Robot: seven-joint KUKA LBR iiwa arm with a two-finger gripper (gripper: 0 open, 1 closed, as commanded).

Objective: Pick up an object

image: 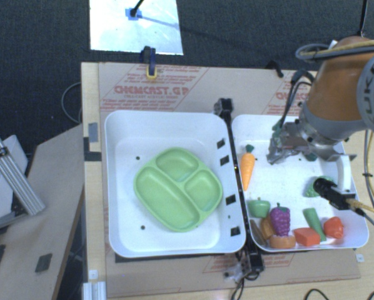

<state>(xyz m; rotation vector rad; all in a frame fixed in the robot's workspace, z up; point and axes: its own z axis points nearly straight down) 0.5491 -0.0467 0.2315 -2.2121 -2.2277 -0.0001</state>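
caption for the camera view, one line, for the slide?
Gripper hovers over the right bin beside a toy carrot; green divided plate sits in the left bin.

Looking down at a slant on a bench [174, 83] bearing two shallow white bins side by side. Lying in the left bin [121, 161]: a green divided plate [177, 189], flat near its middle. Reaching in from the right over the right bin [262, 127]: a grey arm [343, 92] with an orange band, its gripper [281, 150] hanging above the far part of that bin. Resting near the dividing wall: a toy carrot [247, 167], just left of the gripper. Crowding the near edge: a green pepper [259, 207], purple grapes [279, 219], a red block [306, 236], a green pod [313, 221] and a red tomato [334, 227].
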